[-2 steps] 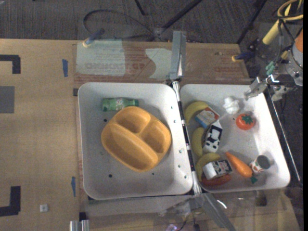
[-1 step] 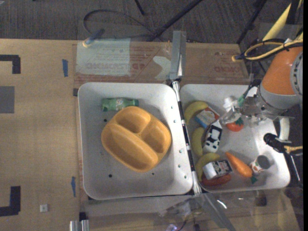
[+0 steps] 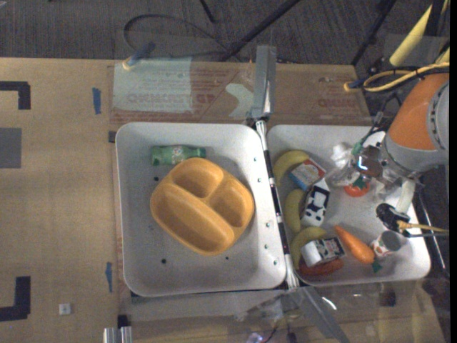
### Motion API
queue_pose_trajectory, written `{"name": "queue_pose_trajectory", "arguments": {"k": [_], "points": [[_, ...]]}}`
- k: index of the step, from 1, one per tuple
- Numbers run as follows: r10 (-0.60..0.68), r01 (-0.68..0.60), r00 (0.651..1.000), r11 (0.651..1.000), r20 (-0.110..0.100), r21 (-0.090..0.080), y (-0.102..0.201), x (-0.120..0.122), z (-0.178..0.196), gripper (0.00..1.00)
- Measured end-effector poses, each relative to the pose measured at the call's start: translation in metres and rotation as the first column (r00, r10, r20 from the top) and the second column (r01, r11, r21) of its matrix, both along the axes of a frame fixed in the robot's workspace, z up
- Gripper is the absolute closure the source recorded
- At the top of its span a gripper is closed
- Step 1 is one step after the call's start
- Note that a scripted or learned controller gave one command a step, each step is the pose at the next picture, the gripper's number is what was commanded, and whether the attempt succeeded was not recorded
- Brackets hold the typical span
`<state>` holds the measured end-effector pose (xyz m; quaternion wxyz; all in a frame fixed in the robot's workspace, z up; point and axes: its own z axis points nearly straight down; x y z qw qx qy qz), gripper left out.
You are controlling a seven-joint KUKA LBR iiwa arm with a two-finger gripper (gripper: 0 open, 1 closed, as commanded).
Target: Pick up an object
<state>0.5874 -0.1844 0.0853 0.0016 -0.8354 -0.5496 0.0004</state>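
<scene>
Leftmost, the wooden bench carries a few black corner marks and bits of blue tape. Next comes the left bin, a shallow white tray. Near its back wall lies a small green packet, and just in front of that sits a yellow divided plate with three compartments, turned at an angle and taking up the middle of the bin.

Across the metal divider is the right bin, which is crowded. Along its left wall three bananas lie in a row from back to front. Beside the rear banana is a small red and white carton. A black and white cow-patterned carton lies against the middle banana. Toward the front a small white can with a dark label rests on the front banana, touching a red object beneath it. An orange carrot lies slantwise just right of the can, and near its tip stands a small white cup.

Toward the back of this bin lies a clear plastic bottle, with a small orange and green item just beside it. The gripper hangs over this spot on the grey arm with its orange band, reaching from the right. I cannot tell whether it is open or closed, nor whether it has anything
</scene>
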Motion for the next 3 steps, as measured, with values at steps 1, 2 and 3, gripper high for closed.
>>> {"name": "queue_pose_trajectory", "arguments": {"k": [1, 2, 3], "points": [[0.001, -0.001, 1.000, 1.000, 0.006, -0.002, 0.000, 0.002, 0.013, 1.00], [0.128, -0.128, 0.992, 0.992, 0.004, -0.002, 0.050, 0.002, 0.110, 1.00], [0.129, -0.129, 0.992, 0.992, 0.005, -0.004, 0.050, 0.003, 0.119, 1.00]]}}
